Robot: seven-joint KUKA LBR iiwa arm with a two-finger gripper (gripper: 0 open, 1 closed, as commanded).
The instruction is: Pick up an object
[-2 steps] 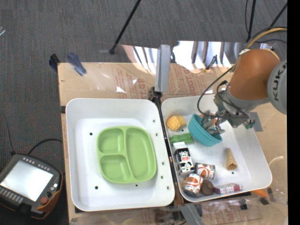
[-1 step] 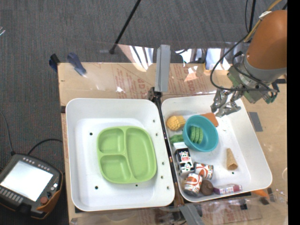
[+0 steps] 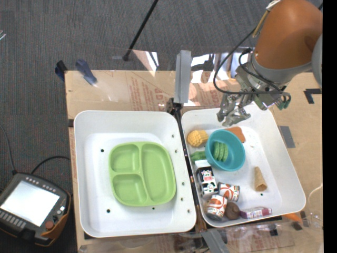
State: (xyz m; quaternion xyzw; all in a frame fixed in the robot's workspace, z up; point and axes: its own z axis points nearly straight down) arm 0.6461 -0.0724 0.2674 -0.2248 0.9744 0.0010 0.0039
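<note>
At the front of the right bin (image 3: 287, 186) lie small cans (image 3: 228, 192) and a milk carton (image 3: 207, 180). Behind them sits a teal bowl (image 3: 226, 151) beside a yellow corn (image 3: 197, 138). The corn looks light and bumpy, easy to pinch across its middle. Farthest back, the gripper (image 3: 230, 117) hangs over the bin, holding nothing, its fingers a little apart.

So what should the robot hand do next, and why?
Probably go straight down a little. The gripper hangs over the far end of the right bin with nothing between its fingers, and an orange piece beside the teal bowl lies just below it, the closest thing to grab.
</note>
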